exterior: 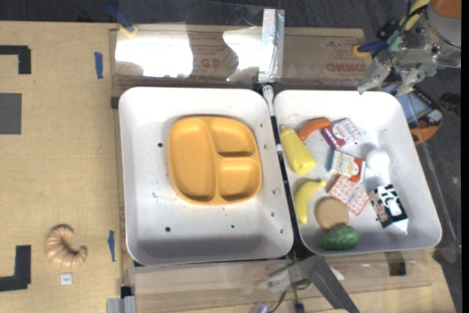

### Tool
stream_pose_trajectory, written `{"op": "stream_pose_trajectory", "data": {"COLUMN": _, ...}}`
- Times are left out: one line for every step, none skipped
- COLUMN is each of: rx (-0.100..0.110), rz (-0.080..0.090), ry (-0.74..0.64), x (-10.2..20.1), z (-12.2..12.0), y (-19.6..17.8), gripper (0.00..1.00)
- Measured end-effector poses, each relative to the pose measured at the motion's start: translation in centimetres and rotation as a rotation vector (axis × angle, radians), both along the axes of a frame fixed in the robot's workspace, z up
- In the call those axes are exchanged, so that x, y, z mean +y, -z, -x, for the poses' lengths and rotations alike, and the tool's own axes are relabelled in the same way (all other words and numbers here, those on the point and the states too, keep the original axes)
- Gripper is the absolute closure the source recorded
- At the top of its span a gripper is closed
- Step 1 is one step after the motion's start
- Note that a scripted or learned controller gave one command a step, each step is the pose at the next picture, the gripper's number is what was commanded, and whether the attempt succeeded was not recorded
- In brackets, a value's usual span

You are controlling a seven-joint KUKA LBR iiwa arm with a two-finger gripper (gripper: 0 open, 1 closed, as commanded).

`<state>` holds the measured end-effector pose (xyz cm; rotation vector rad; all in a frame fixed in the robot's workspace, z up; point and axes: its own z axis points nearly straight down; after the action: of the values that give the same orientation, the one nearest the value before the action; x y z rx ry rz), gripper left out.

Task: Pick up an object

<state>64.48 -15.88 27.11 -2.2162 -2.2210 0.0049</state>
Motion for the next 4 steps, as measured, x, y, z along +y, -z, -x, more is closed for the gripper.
{"op": "stream_pose_trajectory", "data": {"rx": 0.002, "rz": 0.000, "ry": 0.045, "x": -1.0, "z": 4.2, "y": 12.4, "gripper": 0.00}}
{"op": "stream_pose_trajectory", "data": {"rx": -0.011, "rz": 0.001, "ry": -0.019, "x": 1.9, "z": 7.5, "y": 18.4, "gripper": 0.00}}
{"op": "stream_pose_trajectory", "data": {"rx": -0.017, "rz": 0.005, "ry": -0.018, "x": 1.7, "z": 7.4, "y": 17.2, "gripper": 1.00}}
{"op": "stream_pose_trajectory", "data": {"rx": -0.016, "rz": -0.001, "ry": 0.056, "x": 9.0, "z": 4.4, "y": 3.9, "gripper": 1.00}}
